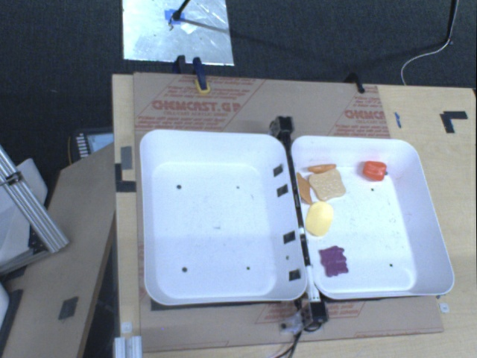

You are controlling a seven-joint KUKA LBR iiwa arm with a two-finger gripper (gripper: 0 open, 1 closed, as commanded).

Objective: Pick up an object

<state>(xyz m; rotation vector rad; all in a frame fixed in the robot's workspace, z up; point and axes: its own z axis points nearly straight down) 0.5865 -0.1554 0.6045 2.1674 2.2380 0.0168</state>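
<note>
Six small objects lie in the right-hand shallow white bin, mostly in the half nearer the other bin. A flat tan square like a slice of toy bread sits near the bin's far left corner. A slim orange piece shaped like a carrot touches its far edge, and a curved orange-brown crescent lies against its left side, close to the bin wall. Just in front of the bread slice rests a rounded pale yellow object, touching or nearly touching the wall that divides the bins. Nearer the camera, apart from the yellow one, is a lumpy purple piece like a bunch of grapes. A small red object resembling a pepper lies by itself toward the far right of the bin, well apart from the others. All six rest flat on the bin floor.

Whether the gripper is open or closed cannot be told.

The left-hand shallow white bin stands side by side with the right one, their rims meeting along a seam that carries several small black clips. Both bins rest on a brown cardboard sheet printed with red lettering, which covers the pale wooden bench. Beyond the bench, a square of crinkled silver foil lies on the dark floor, and a thin white cable trails at the upper right. A ribbed aluminium bar slants at the left edge.
</note>
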